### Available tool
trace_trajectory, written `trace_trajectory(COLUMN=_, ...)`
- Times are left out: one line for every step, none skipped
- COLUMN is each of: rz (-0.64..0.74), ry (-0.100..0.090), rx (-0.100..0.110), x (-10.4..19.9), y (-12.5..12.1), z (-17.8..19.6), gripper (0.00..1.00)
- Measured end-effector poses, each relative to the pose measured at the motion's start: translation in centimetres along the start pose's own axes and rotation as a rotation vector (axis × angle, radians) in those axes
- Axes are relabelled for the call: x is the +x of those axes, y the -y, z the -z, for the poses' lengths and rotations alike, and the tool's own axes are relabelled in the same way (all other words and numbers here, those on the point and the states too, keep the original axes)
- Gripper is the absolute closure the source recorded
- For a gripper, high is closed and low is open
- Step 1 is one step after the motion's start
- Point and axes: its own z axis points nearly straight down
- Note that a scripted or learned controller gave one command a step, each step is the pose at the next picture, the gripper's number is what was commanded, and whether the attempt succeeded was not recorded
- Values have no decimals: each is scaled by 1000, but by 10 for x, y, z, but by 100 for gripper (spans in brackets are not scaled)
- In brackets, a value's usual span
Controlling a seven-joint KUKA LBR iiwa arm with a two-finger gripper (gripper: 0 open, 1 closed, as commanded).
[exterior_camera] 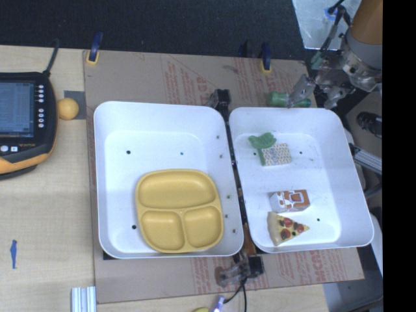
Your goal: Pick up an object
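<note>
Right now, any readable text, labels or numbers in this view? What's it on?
None can be read.
Cardboard sheet: faint red print, too blurred.
Handheld screen: lines of text, too small.
Small carton in the right bin: printed pattern, no legible words.

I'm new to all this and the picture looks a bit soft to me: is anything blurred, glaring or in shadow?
In the camera view the whole frame is slightly soft; the gripper at top right is the blurriest part; the white bins are bright, with grey shading along their inner walls; the yellow tray shows mild sheen; print on the small carton is too fuzzy to read.
</note>
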Motion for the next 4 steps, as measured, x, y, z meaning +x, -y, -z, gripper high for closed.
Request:
trace_trajectory(rz=0, ry=0, rx=4, x=6, y=49, z=-107, gripper=0)
trace_trajectory(rz=0, ry=-1, rx=1, x=-14, y=118, z=-196, gripper=0)
trace_trajectory(rz=0, ry=-1, rx=-3, x=31, y=36, z=-98, gripper=0)
trace_trajectory(rz=0, ry=0, rx=3, x=15, y=98, z=-180, gripper=0)
